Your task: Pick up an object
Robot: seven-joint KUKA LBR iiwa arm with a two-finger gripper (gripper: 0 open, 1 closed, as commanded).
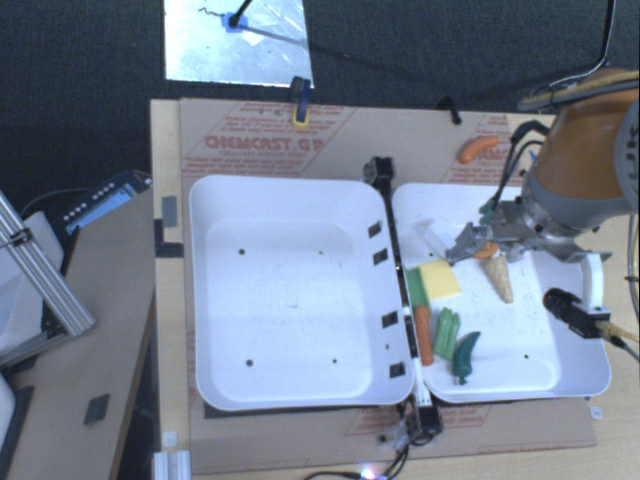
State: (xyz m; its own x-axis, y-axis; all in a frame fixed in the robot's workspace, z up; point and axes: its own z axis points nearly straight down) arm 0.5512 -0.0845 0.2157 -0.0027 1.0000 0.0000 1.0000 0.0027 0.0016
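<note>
My gripper (464, 247) hangs over the upper middle of the right bin (570, 368), on the grey arm with the orange band (590, 143). Just below and to its left lies a yellow sponge with a green edge (436, 280). A tan cone-shaped piece (499, 276) lies right of the gripper tip, with an orange bit at its top partly hidden by the wrist. Lower along the bin's left wall are an orange carrot (424, 332), a light green piece (446, 328) and a dark teal pepper (464, 356). I see nothing held.
The left bin (290, 288) sits beside the right one, with black clips (379, 230) along the divider. An orange sausage-shaped toy (478, 149) lies on the board behind the right bin. A black fitting on a cable (575, 313) hangs over the right bin's right side.
</note>
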